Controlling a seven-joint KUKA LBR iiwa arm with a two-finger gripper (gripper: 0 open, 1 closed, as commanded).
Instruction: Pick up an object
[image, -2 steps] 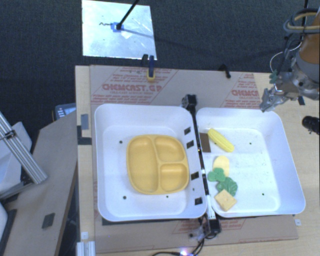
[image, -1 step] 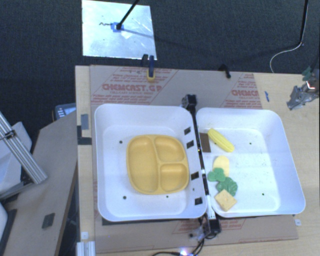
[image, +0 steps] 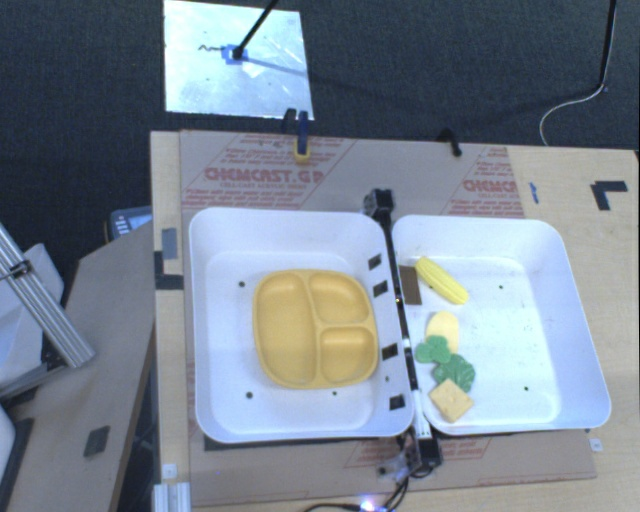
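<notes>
The right bin (image: 560, 300) holds several small toy foods along its left side. A yellow corn cob (image: 441, 280) lies near the top, with a small brown block (image: 408, 284) just to its left. Below them sit a pale yellow oval piece (image: 443, 327), a green broccoli piece (image: 447, 364) and a tan cracker-like square (image: 451, 401). In the left bin (image: 215, 260) rests a yellow divided plate (image: 314, 328) with three compartments.
Both bins stand on a cardboard sheet (image: 260, 172) over the bench. A shiny metal plate (image: 238, 58) lies on the dark floor behind. An aluminium frame leg (image: 45, 310) stands at the far left. A white cable (image: 580, 90) runs at the top right.
</notes>
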